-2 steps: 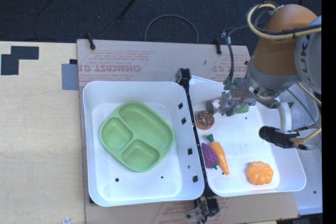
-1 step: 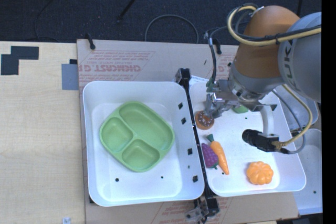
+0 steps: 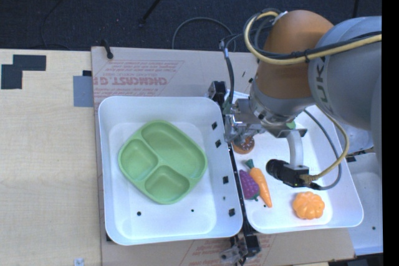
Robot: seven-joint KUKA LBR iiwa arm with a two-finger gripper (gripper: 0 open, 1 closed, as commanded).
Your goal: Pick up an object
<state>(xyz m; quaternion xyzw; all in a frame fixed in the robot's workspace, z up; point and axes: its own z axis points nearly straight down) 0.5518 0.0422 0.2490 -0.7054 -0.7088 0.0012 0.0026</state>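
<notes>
Partly, the arm (image 3: 293, 65) hides the claw (image 3: 240, 134) (fingers unclear) above toy carrot (image 3: 260, 184).

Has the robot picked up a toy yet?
Not yet, by the look of it. The gripper is low in the right bin, right over a small brown toy, so it seems to be trying for that one. I can't see a grasp. The carrot, purple grapes and orange toy lie untouched; lifting is left.
</notes>
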